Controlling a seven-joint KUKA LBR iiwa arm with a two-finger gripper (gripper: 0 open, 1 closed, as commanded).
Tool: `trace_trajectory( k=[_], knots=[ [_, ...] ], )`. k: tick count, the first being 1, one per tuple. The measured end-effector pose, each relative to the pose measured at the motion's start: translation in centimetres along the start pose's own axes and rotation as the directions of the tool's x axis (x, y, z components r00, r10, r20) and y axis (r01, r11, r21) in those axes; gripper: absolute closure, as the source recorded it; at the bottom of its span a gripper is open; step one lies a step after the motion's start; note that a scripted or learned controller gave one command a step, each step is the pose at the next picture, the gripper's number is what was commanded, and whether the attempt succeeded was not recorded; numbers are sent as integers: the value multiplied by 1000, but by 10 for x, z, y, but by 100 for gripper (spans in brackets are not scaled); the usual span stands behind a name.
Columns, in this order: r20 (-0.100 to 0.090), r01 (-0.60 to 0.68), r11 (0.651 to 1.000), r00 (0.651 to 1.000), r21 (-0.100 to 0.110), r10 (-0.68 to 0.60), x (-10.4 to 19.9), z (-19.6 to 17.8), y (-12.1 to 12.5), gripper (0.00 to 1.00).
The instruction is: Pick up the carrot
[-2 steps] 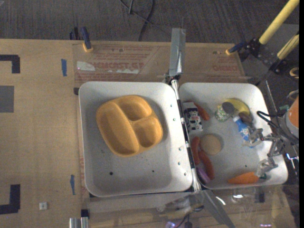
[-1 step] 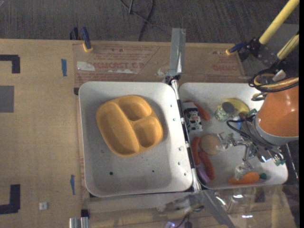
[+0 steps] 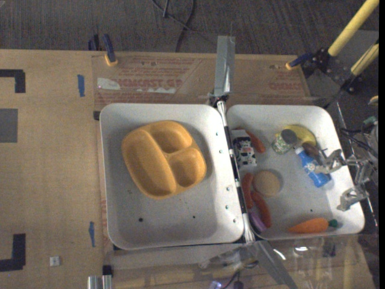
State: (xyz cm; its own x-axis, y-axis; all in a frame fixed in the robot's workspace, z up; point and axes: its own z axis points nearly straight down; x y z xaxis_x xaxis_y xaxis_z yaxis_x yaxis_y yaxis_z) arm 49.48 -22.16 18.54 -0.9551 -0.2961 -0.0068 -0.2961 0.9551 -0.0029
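The carrot (image 3: 308, 226) is orange with a small green top pointing right. It lies flat near the front right corner of the right bin (image 3: 322, 116), close to the front wall. Nothing touches it or covers it. The nearest things to it are a red and purple cluster to its left and a metal fitting above it at the bin's right rim.
The right bin also holds a banana (image 3: 302, 133), a blue bottle (image 3: 313, 172), a tan round piece (image 3: 267, 182), red pieces (image 3: 255, 202), a red chili (image 3: 257, 142) and a small toy (image 3: 243, 150). Metal fittings (image 3: 354, 194) stand at its right rim. A yellow divided plate (image 3: 163, 158) lies in the left bin (image 3: 180, 221).
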Motion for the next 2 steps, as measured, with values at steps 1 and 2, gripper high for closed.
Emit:
trace_trajectory(
  k=[1,2],
  knots=[
    [0,522,853,853,-6,-522,-22,44,77,0],
    [2,732,682,682,-3,-732,-11,-75,26,0]
  ],
)
